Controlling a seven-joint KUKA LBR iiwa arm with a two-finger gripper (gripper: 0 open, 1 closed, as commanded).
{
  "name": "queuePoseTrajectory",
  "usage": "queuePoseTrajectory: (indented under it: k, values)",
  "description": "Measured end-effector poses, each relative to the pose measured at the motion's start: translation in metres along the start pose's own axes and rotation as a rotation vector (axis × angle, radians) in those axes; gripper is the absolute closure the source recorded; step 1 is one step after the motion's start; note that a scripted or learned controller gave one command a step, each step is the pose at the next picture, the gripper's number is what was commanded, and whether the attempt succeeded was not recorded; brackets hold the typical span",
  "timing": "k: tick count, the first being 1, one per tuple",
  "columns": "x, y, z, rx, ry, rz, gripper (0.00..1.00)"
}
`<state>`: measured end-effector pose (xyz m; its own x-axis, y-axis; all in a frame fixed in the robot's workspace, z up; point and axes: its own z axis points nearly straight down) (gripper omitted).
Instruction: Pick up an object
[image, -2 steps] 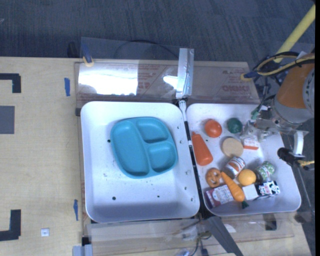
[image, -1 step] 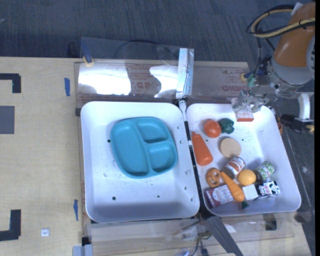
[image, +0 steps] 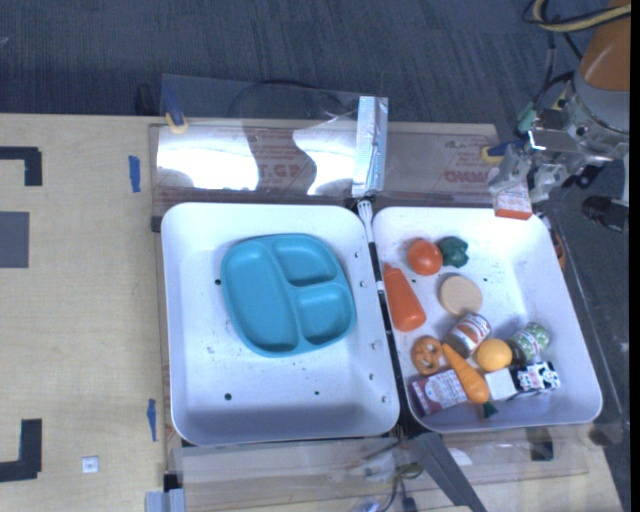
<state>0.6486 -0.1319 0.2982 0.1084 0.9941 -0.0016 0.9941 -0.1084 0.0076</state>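
My gripper (image: 522, 185) hangs above the far right corner of the right bin (image: 570, 300), below the orange-banded wrist. A small red and white piece (image: 513, 208) shows right under it at the bin's rim; whether it is gripped is unclear. In the right bin lie a red tomato (image: 424, 257), a dark green piece (image: 454, 249), a beige disc (image: 461, 295), an orange-red block (image: 403, 299), a pretzel (image: 427, 352), a small can (image: 470, 329), an orange ball (image: 493, 354), a carrot (image: 466, 378), a maroon packet (image: 436, 393), a green can (image: 533, 340) and a black and white box (image: 537, 379).
The left bin (image: 190, 330) holds a blue divided plate (image: 290, 293). A shiny clear panel (image: 260, 150) stands behind the bins. Cables and arm parts (image: 600, 60) crowd the upper right. The wooden bench (image: 70, 300) stretches to the left.
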Motion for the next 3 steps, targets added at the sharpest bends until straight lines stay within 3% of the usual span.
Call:
queuePoseTrajectory:
  k: [1, 2, 3]
  values:
    - [0.01, -0.022, -0.068, -0.002, 0.0, -0.005, 1.0]
    - [0.061, -0.088, 0.013, 0.012, 0.002, -0.122, 1.0]
    - [0.083, -0.157, 0.01, 0.01, 0.003, -0.262, 1.0]
